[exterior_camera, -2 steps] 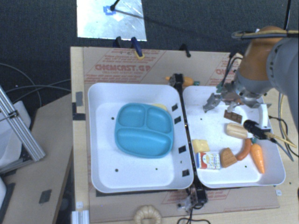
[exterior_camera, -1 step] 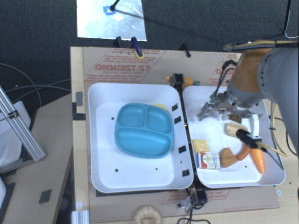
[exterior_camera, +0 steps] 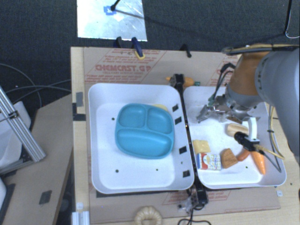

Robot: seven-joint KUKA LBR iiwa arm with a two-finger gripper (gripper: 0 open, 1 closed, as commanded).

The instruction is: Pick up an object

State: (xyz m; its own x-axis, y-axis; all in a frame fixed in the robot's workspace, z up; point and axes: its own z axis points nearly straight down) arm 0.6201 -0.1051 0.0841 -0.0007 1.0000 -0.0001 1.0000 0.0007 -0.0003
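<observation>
Two shallow white bins, left bin [exterior_camera: 101, 139] holding a blue divided plastic plate [exterior_camera: 144, 130], right bin [exterior_camera: 206, 95] with yellow cheese square [exterior_camera: 202, 146], small carton [exterior_camera: 208, 161] and orange carrot [exterior_camera: 259, 162] at its near side, gripper [exterior_camera: 211, 112] over its far half, grip unreadable.

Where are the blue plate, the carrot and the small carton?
blue plate [exterior_camera: 143, 142], camera view, its large compartment.
carrot [exterior_camera: 259, 163], camera view, mid-body.
small carton [exterior_camera: 209, 161], camera view, its top face.
</observation>
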